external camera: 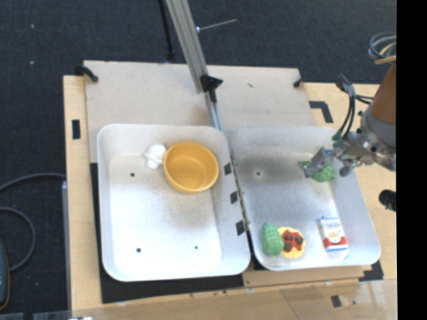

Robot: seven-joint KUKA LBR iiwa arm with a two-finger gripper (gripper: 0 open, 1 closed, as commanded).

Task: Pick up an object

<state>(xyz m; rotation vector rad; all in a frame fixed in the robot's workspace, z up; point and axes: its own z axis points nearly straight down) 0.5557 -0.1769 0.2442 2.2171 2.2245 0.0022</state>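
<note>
We see the gripper low over the right bin, near that bin's back right corner, arm coming in from the right edge. A small green object sits right at the fingertips; it looks to be between the grey fingers, but we cannot tell whether they are clamped on it or just straddling it (too small and blurred at the tips). So we cannot tell how wide the claw is.

Other things in the right bin: a green bumpy toy and a yellow-red item touching each other at the front edge, and a small red-white carton near the front right corner. The left bin has a yellow bowl toward its back edge with a white crumpled piece just beside it.

We judge the step as the grasp attempt on the green object, lift not yet done.

What could go wrong:
- the object is small and soft-looking, so fingers may close above or beside it and come up bare
- a shallow pinch on one edge could let it slip out on the lift
- it lies near the bin's right wall, so a sideways nudge could push it against the rim instead of seating it
</note>
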